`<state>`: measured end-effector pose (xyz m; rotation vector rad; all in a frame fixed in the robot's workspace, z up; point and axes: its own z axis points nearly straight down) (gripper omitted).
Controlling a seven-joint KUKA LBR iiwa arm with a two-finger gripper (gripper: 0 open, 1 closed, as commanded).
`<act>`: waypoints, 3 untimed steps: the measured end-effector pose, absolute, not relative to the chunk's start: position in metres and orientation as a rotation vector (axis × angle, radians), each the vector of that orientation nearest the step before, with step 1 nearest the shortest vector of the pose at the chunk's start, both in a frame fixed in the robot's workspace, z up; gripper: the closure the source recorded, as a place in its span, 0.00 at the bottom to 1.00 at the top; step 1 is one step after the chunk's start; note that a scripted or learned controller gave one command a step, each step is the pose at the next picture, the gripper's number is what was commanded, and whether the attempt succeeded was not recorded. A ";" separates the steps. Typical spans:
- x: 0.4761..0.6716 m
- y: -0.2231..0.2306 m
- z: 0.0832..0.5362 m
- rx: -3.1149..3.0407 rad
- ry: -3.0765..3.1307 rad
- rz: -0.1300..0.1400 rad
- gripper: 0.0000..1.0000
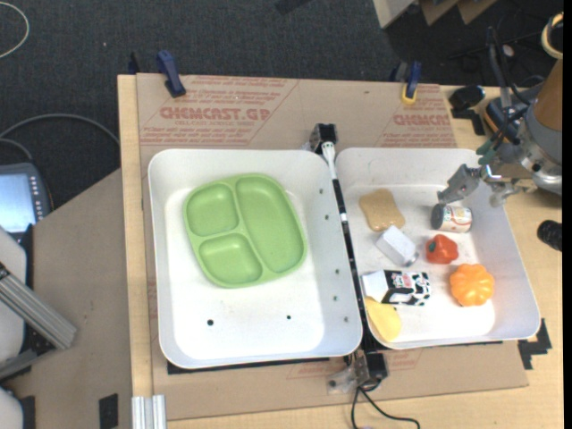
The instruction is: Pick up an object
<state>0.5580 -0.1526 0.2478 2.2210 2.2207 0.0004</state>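
My gripper (478, 189) hangs over the back right part of the right bin (518, 266), its two grey fingers spread open with nothing between them. Just below and in front of it lies a small white and red can (454, 217) on its side, apart from the fingers. A red pepper-like toy (441, 249) and an orange pumpkin (471, 284) sit nearer the front. A tan bread-shaped piece (382, 209), a pale grey block (396, 244), a black and white carton (407, 286) and a yellow piece (384, 320) lie along the bin's left side.
The left bin (179, 320) holds a green divided plate (246, 229). A black rail (340, 222) runs between the two bins. Brown board surrounds the bins, with blue clamps at its back edge.
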 end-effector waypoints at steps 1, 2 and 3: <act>0.481 -0.097 0.138 2.233 2.234 -0.011 0.00; 0.486 -0.096 0.109 2.210 2.211 0.017 0.00; 0.487 -0.105 0.119 2.211 2.187 0.008 1.00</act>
